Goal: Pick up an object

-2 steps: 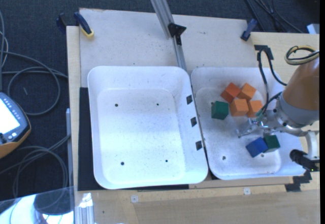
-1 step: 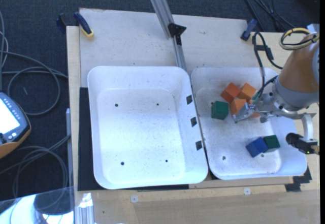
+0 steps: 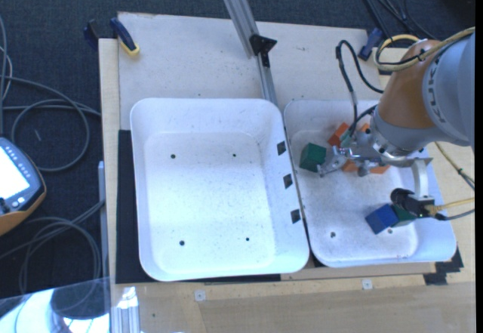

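Low over the floor of the right bin [image 3: 341,242], your gripper [image 3: 330,166] sits among the loose pieces, but its metal tip is seen at a slant against clutter, so you cannot tell how wide it is open or whether anything is caught in it; treat it as holding nothing until you see a piece lift clear. Just beyond the tip, on the side away from the arm, lies the green block [image 3: 312,156], touching or nearly touching the gripper, which makes it the likeliest thing to pick. Tight around the gripper body you have small orange pieces [image 3: 341,131], one just behind the tip toward the bin's far wall and more tucked under the wrist, partly hidden. They crowd the approach and could be nudged or pinched along with the green block. Nearer the camera from the gripper, well apart from it, a blue block [image 3: 381,218] lies alone and is probably an easier target if this try fails. Behind the gripper, the arm [image 3: 445,97] reaches in at a slant, its bulk covering that bin's far corner. Further out past the green block, the left bin [image 3: 137,121] plays no part in this pick.
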